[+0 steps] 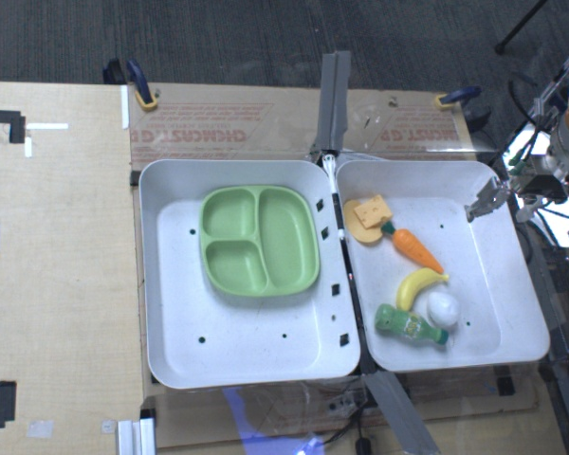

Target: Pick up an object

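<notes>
Green and divided, a plate (261, 242) is sitting in the left bin (171, 349). Over in the right bin (498, 330) are lying a carrot (416, 246), banana (419, 285), bottle (410, 324) and egg (442, 307). Spread and gripping nothing, the jaws (501, 200) are hovering by that bin's far right rim.

Two bins (171, 368) — one plate (260, 241), five toy foods (413, 282).

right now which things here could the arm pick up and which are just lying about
Could be picked up, all in the right bin:
- carrot
- banana
- cheese slice on a round bread piece
- green bottle
- white ball

Just lying about:
- green divided plate in the left bin
- clamps on the bench edge

The gripper is at the right bin's far right rim.
</notes>
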Controlling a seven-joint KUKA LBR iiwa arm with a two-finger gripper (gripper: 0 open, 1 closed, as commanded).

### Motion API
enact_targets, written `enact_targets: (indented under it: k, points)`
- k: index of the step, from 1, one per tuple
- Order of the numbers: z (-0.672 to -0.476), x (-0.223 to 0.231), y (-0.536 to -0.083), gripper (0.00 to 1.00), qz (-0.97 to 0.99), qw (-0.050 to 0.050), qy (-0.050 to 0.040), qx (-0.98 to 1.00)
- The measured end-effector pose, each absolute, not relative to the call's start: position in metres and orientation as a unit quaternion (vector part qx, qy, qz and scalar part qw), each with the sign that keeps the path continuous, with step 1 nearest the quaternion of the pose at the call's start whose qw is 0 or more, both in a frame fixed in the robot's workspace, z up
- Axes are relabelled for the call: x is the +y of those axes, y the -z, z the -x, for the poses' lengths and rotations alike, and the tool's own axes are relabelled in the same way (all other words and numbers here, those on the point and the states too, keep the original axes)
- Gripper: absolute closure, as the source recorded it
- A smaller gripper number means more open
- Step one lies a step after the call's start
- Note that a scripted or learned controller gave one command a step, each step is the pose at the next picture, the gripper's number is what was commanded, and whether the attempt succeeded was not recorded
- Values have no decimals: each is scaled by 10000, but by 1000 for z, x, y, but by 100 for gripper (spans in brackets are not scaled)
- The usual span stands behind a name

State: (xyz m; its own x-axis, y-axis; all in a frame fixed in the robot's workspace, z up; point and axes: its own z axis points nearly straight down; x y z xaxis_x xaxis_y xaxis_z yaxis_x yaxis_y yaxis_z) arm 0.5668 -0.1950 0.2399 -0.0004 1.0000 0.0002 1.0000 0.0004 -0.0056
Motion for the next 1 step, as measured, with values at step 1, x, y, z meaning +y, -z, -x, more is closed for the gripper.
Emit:
enact_targets:
  k: [1]
  points:
    - [-593,-204,-202,0,5837,13,-8,-8120]
